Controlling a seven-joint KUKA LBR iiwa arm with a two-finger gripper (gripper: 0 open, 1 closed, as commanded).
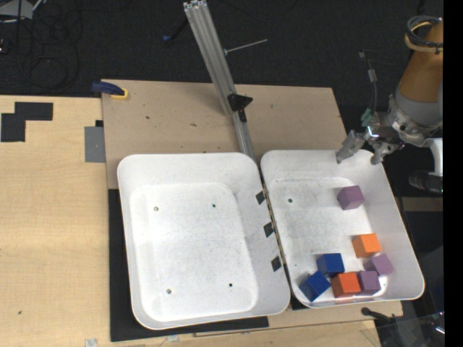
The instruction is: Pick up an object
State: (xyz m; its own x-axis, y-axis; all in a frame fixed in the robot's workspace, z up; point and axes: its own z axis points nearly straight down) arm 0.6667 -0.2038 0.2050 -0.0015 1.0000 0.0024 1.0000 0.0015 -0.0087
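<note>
1. Your hand (363,144) hangs over the far right corner of the right bin (304,172), its two fingers spread wide with nothing between them. No block is picked yet.
2. Take the lone purple block (350,196) as your target. It sits in the right bin just toward you from the hand, well apart from the other blocks, so both fingers have room on either side.
3. Bring the hand straight over that block, turn the fingers to face two of its flat sides, then lower until the tips straddle it before closing.
4. Leave the cluster at the bin's near right corner alone: two blue blocks (323,273), two orange blocks (366,245) and two more purple blocks (379,266) lie touching or just beside each other, and a finger would likely land on a neighbour.
5. The blocks look like small, hard, matte cubes with square edges; flat faces should grip well, though a corner grasp may slip.
6. The bins are shallow, smooth white trays with rounded rims and a speckled floor. The counter (181,118) beneath looks like bare board.
</note>
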